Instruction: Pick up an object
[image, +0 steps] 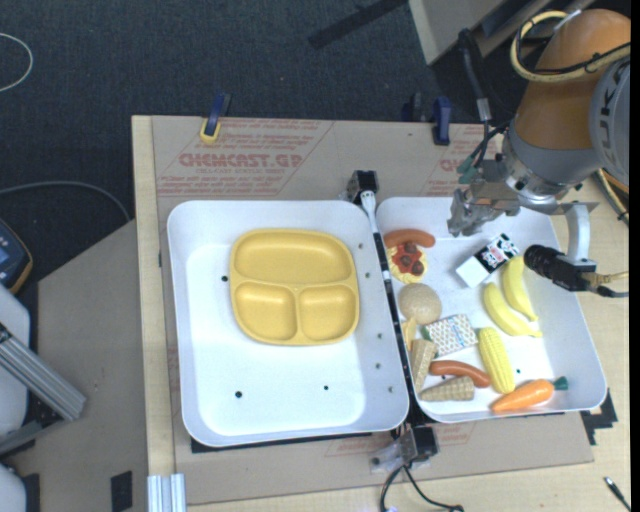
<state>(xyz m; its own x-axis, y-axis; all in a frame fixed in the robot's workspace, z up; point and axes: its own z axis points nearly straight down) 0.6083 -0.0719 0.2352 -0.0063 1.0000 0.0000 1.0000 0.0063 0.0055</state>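
My gripper (468, 218) hangs over the back of the right bin (585, 350), just right of a red sausage (411, 238) and above-left of a small white and black box (486, 260). Nothing shows in its grasp. Below it lie a pizza slice (408, 263), a round tan bun (420, 301), two bananas (509, 296), a checkered packet (453, 331), a corn cob (497, 359), a second sausage (459, 370), a waffle piece (447, 391) and a carrot (522, 396).
The left bin (200, 330) holds a yellow divided plate (295, 284). A divider rail (385, 290) runs between the bins. Clamps (212, 120) stand on the board's back edge. The arm's orange band (570, 80) looms at the upper right.
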